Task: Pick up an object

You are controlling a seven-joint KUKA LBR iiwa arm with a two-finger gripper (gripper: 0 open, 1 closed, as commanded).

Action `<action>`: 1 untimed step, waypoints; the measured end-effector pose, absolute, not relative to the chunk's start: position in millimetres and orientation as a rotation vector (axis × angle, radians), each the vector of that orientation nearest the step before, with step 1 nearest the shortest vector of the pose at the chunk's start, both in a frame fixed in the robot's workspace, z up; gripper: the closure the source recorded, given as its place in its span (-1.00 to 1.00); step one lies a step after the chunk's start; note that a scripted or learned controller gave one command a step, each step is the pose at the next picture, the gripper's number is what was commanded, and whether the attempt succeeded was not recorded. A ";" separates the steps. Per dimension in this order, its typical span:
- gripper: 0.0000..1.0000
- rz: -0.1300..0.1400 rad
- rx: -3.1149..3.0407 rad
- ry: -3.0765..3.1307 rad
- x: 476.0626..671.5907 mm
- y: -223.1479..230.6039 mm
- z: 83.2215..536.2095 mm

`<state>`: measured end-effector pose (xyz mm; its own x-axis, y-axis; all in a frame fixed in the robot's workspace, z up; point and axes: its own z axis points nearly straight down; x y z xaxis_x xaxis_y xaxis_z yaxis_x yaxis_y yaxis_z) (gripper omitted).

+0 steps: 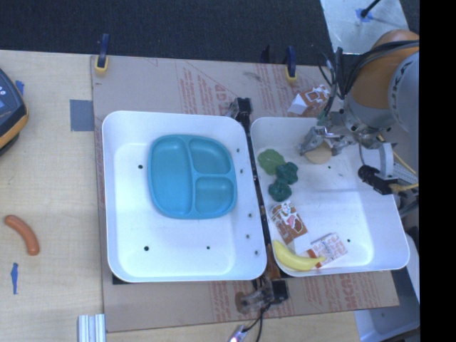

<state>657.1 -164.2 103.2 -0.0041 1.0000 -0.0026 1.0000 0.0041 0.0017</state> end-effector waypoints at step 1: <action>1.00 0.001 2.216 2.227 657.3 -107.5 185.8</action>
<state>657.3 -107.5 185.8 -0.0050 1.0000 0.0008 1.0000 0.0050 0.0003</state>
